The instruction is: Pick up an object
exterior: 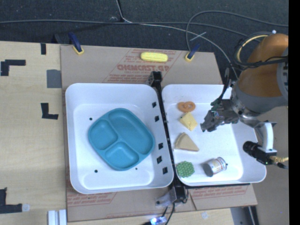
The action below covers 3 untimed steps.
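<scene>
We take the right bin [243, 172] as our landmark: inside it lie an orange round piece [186, 107] at its upper left, a yellow cheese block [189, 122] just below that, a pale wedge [186, 143] lower still, a green ball [185, 168] at the bottom left corner and a small metal can [215, 166] beside it along the bottom. Our gripper [208, 124] hovers over the bin's middle, just right of the cheese block; we cannot tell how it is set. We judge the block the likeliest target: light, stiff, flat-sided, so pinching across its opposite flat faces should hold. The can looks smooth and may roll away; the ball probably squashes.
</scene>
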Each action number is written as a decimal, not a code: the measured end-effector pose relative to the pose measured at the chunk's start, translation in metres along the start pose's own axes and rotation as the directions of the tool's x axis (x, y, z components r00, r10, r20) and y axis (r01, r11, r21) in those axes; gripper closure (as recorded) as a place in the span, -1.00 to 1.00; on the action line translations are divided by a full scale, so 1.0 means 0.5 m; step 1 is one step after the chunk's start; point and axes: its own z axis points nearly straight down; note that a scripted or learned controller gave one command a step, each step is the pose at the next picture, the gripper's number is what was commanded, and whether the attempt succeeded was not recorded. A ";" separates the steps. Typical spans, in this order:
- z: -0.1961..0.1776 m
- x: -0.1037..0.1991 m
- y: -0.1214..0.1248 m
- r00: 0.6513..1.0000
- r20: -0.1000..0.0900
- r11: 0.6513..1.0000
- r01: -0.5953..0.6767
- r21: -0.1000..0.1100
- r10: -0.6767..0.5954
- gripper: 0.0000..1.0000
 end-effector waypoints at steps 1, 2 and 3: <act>0.031 0.106 0.036 1.000 0.000 1.000 0.000 0.002 0.000 1.00; 0.019 0.208 0.081 1.000 0.000 1.000 0.000 0.001 0.000 1.00; 0.048 0.301 0.117 1.000 0.001 1.000 -0.001 0.003 0.001 1.00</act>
